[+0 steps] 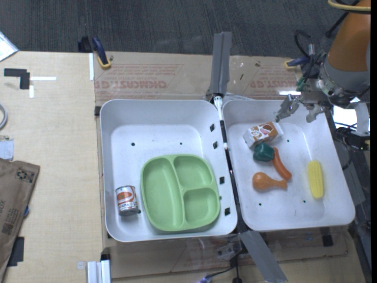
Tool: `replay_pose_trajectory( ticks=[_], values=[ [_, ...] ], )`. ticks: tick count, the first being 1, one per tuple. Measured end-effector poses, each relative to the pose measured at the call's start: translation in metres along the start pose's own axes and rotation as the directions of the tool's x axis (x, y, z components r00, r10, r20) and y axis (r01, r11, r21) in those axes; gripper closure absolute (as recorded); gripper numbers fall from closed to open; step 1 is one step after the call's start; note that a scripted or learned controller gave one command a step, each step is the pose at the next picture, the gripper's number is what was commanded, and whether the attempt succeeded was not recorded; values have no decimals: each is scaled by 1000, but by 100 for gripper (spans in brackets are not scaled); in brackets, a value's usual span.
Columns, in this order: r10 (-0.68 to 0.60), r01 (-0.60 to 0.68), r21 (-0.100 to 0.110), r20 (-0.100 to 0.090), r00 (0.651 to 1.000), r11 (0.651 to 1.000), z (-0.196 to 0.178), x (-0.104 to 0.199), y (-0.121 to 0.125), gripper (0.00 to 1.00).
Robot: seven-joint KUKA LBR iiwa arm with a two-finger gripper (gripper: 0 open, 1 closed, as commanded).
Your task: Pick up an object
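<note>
Four small things crowd the right bin (330, 214), and that crowding is the main hazard. The claw (300, 106) hangs over the bin's far rim, away from all of them, carrying nothing; whether it is spread or pressed together I cannot tell at this size. Nearest that rim lies a box (262, 133), with a green piece (263, 153) touching its near side, a carrot (281, 165) beside the green piece, and an orange gourd (268, 181) just nearer than the carrot. A descent into this knot would likely land on two things at once and shove them apart instead of closing on one. The corn (316, 178), well apart from the box toward the arm's side, looks the safer choice, though its rounded body may roll or slip out. A drop close to the rim risks striking the wall.
</note>
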State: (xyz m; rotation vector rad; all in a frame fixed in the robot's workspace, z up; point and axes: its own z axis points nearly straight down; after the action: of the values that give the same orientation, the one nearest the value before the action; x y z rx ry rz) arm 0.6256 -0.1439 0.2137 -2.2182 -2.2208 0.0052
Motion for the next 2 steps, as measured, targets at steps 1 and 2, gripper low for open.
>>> replay_pose_trajectory(
  ticks=[1, 2],
  values=[
    [65, -65, -2, 1, 998, 998, -39, 25, 34, 0],
    [-12, 12, -2, 0, 1000, 1000, 124, 17, -33, 0]
  ],
)
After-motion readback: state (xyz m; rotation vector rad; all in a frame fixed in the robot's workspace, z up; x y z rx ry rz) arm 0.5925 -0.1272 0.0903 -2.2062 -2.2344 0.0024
